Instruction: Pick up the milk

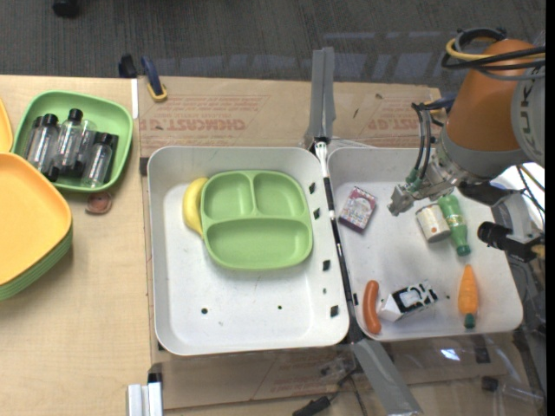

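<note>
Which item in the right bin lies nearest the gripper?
The small white can, just below the gripper. The green bottle lies beside it, slightly farther; the milk carton and carrot sit far lower.

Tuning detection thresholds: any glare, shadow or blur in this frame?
Camera view: lighting even, shadows soft; bright glare spots by the right bin on its right rim and below its front edge; milk carton looks sharp; the pincer is small and slightly soft.

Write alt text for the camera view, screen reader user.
A grey and orange robot arm reaches from the right, its gripper low over the right bin, which holds a milk carton, hot dog, carrot, green bottle and small packet. The left bin holds a green divided plate.
</note>
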Motion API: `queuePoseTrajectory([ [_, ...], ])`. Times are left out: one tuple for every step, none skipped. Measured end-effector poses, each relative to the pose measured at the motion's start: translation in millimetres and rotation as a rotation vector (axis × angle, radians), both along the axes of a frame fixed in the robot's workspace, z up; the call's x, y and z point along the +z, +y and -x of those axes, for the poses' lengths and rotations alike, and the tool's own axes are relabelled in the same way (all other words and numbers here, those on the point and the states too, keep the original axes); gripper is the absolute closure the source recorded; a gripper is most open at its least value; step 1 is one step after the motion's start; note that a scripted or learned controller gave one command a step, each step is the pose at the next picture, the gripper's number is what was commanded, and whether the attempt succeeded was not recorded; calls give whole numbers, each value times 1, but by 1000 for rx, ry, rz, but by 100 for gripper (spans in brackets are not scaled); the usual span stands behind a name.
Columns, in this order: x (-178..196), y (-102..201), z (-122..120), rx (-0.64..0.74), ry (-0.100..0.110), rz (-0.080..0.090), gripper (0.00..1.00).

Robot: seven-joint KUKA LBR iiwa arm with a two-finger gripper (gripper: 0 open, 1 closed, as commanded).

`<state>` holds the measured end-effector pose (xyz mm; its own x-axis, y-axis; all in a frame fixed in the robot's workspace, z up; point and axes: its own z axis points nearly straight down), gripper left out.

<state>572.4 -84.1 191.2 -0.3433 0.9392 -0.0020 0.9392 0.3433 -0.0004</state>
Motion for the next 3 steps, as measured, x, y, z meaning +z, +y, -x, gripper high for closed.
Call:
queuePoseTrajectory([
  [0, 10, -43, 148, 0, 0, 100],
  [0, 8, -87, 257, -1, 1, 100],
  [0, 49, -87, 405, 1, 0, 100],
])
